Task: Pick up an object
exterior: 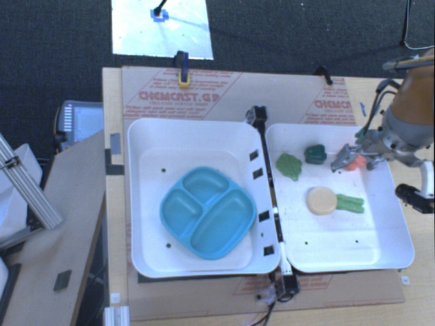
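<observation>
The hand [345, 160] sits low over the right bin's [391, 253] far edge, beside an orange piece [351, 165]; finger state cannot be determined. Green pieces [289, 165] and a tan disc [321, 200] lie loose nearby, accessible.

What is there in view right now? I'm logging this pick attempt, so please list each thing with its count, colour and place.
Bins: 2, white, side by side on the bench.
Divided plate: 1, blue, in the left bin, three compartments.
Leafy piece: 1, light green, upper left of the right bin.
Dark green piece: 1, just right of the leafy piece.
Round disc: 1, tan, middle of the right bin.
Flat green piece: 1, touching the disc's right side.
Orange-red piece: 1, at the gripper's tip, mostly hidden.
Clamp: 1, yellow and black, at the board's far edge.
Arm: 1, grey with orange band, from the right.
Gripper: 1, low over the right bin's upper right.
</observation>
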{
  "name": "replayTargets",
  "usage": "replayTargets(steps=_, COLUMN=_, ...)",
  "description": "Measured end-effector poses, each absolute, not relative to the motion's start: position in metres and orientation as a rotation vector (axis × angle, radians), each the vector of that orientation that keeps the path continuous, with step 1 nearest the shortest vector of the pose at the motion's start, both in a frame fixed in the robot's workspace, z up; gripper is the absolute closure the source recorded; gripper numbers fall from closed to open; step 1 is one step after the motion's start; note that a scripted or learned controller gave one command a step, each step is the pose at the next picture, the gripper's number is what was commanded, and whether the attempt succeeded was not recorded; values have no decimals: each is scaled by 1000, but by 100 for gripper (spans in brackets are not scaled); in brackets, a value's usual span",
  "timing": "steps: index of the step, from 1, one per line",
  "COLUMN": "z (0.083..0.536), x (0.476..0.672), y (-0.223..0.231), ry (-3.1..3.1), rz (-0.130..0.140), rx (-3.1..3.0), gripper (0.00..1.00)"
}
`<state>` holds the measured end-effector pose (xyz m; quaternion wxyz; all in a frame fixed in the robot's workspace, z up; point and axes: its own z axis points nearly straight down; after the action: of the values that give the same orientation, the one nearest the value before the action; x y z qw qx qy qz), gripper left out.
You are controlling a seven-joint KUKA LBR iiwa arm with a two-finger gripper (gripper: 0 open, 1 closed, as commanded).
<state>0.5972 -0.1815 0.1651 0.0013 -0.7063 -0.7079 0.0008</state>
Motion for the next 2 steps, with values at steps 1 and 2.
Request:
replayTargets(steps=1, z=123, x=601, y=-182, ry=-2223, rz=1, rx=-2219, gripper=0)
replayTargets(steps=2, z=136, x=603, y=-183, ry=-2227, rz=-4, rx=-2223, gripper=100)
